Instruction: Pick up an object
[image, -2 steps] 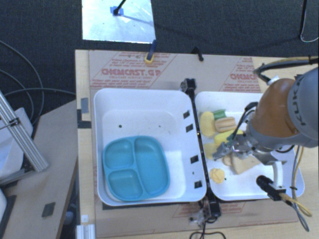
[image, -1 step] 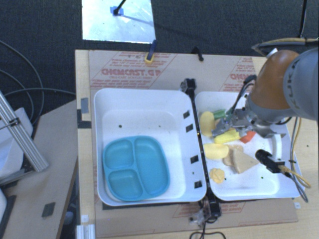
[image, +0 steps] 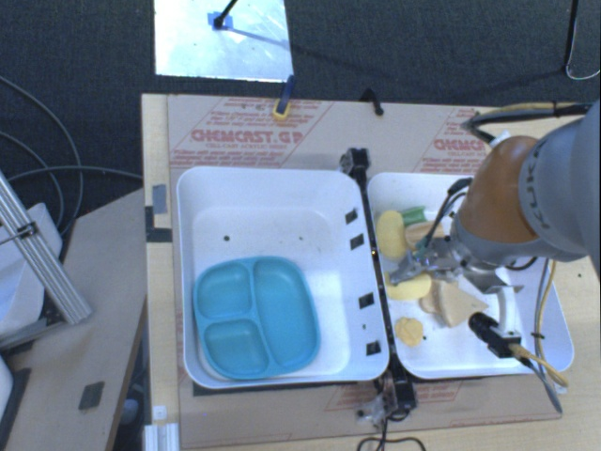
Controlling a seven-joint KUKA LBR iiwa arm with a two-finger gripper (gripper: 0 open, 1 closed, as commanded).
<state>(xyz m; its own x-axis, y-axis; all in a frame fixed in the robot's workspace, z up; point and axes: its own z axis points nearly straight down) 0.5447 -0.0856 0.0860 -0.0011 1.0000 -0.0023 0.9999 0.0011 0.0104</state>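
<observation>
Reaching in from 3 o'clock, hand [image: 416,269] low in right bin [image: 554,346] above yellow pieces [image: 409,289]; finger state cannot be told. Further yellow items [image: 392,234] at 12 o'clock and [image: 409,331] at 6 o'clock. Left bin [image: 272,195] bearing blue divided tray [image: 254,318].

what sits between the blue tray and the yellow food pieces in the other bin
In the camera view, bare white floor of the left bin, then the black divider where the two bins meet, separate the blue tray from the yellow pieces.

Dark carpet floor [image: 75,36], wooden bench [image: 113,252]
</observation>
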